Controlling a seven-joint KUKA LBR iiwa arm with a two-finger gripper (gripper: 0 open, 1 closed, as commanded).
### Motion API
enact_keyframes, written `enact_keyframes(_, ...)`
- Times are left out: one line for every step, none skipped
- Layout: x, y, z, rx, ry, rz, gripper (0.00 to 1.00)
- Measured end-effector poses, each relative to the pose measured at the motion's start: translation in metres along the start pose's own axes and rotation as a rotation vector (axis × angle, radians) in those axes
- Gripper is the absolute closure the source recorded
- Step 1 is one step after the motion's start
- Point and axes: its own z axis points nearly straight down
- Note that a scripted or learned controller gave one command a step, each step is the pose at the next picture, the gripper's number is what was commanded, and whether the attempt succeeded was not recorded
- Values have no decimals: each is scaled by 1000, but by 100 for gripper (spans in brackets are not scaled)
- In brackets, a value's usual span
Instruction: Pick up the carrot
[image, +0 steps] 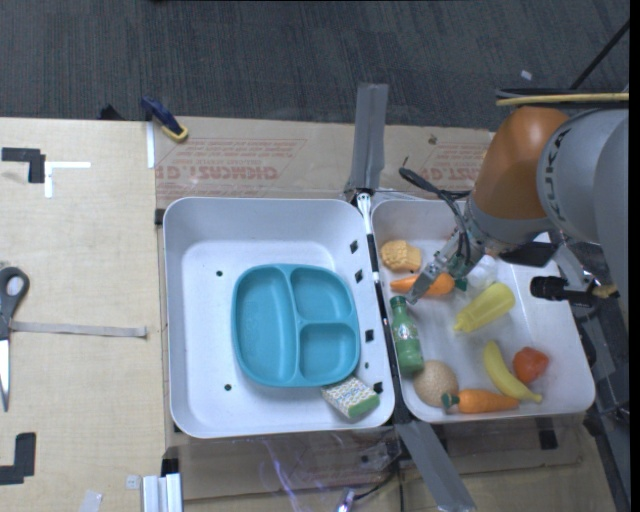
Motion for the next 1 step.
enact_keyframes(-1, 1, -11, -1, -5, -4, 100)
